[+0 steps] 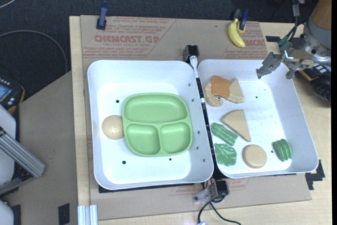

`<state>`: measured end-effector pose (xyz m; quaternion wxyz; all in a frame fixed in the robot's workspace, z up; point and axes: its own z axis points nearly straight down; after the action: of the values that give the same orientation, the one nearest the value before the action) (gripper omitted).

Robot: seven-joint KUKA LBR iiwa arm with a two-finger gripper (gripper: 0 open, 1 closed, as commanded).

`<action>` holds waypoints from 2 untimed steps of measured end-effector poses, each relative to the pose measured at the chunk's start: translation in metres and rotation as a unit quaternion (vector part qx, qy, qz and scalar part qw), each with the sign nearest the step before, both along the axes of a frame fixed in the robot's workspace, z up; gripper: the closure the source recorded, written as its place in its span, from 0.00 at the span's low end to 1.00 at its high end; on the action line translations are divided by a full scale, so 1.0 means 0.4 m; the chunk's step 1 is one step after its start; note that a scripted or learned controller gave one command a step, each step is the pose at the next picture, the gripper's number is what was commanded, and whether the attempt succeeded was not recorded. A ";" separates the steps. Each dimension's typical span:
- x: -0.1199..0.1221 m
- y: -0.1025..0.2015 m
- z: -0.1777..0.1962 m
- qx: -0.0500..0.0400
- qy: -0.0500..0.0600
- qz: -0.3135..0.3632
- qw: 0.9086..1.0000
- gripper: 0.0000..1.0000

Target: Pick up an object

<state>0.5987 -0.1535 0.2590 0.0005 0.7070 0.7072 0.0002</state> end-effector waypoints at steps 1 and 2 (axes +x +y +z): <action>-0.013 0.058 -0.293 0.002 0.006 0.001 1.000 0.00; -0.274 0.170 -0.182 0.002 0.003 0.000 1.000 0.00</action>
<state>0.4889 -0.0854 0.1862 -0.0036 0.7071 0.7071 -0.0006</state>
